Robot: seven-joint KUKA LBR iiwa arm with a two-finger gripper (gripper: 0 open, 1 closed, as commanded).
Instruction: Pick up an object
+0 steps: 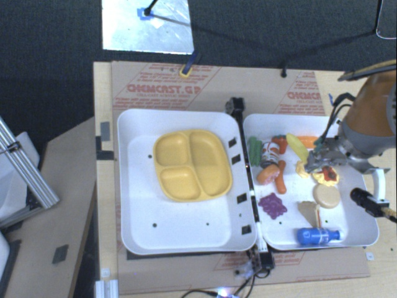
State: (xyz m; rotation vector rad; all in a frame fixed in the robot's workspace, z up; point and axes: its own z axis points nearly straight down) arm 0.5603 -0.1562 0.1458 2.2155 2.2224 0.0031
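Gripper [321, 158] sits low over the right bin [355, 227], up-view and view-right of the purple grape bunch [272, 205]. I can't tell from this angle whether it's released or clenched.

Pick candidates, all placed from the grapes:
- Topped pizza-like piece [328, 176] and small yellow piece [302, 168]: view-right and slightly up, right at the gripper.
- Beige round disc [327, 195]: view-right, just below the pizza-like piece.
- Pale wedge [307, 212]: just view-right.
- Blue bottle [316, 235]: down-view and right, lying on its side near the bin's near wall.
- Hot dog [267, 175] and orange sausage [281, 182]: just up-view.
- Green piece [255, 148], small can [268, 154], yellow banana-like piece [296, 146], carrot [305, 139]: further up-view, packed close together.

Room:
- Bare floor runs from the grapes toward the near wall, and view-right of the bottle into the near corner.
- The far half is crowded.
- Black clips [236, 159] line the ridge between the bins, view-left of the grapes.
- Across that ridge, the left bin [139, 166] holds a yellow divided plate [191, 165], with bare floor all round it, widest on the near side.

Writing:
- The brown sheet [260, 82] under the bins, on the worktop [68, 166], has red print reading "CHEMCAST GP".
- The can and bottle labels are too small to read.
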